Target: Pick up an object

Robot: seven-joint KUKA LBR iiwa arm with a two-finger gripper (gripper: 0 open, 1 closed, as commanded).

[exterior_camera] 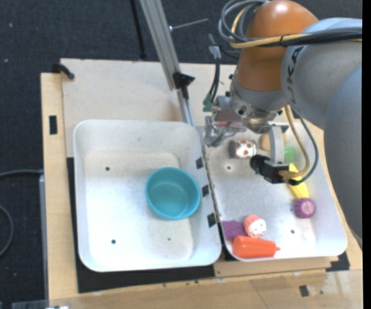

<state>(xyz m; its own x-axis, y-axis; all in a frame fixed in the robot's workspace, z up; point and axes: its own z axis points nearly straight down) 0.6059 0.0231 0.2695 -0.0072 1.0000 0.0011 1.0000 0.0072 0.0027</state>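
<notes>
Camera view: fixed above the bench [118,89], looking down at a slant on two white bins.
Arm [327,50]: grey with an orange band, reaching in from the right and hanging over the far end of the right bin [324,234].
Gripper [227,131]: low over the right bin's far left corner, close to the divide between the bins; how far open, cannot tell; nothing seen held.
Nearest object: small white-and-red toy [243,149], just beside the gripper on its right, lying on the bin floor.
Right bin, further out: green piece [290,154] and yellow piece [297,184] near the right wall, partly behind a black part of the arm's tooling; purple ball [304,208] just nearer the camera.
Right bin, near edge: orange carrot-like toy [255,246] along the front rim, a white-and-red figure [255,225] touching it from behind, a purple piece [232,227] at its left.
Left bin [92,140]: a teal bowl [172,193], upright, right of centre, well apart from the gripper.
Behind the bins: a slanted metal rail [163,44] rising from the bench.
</notes>
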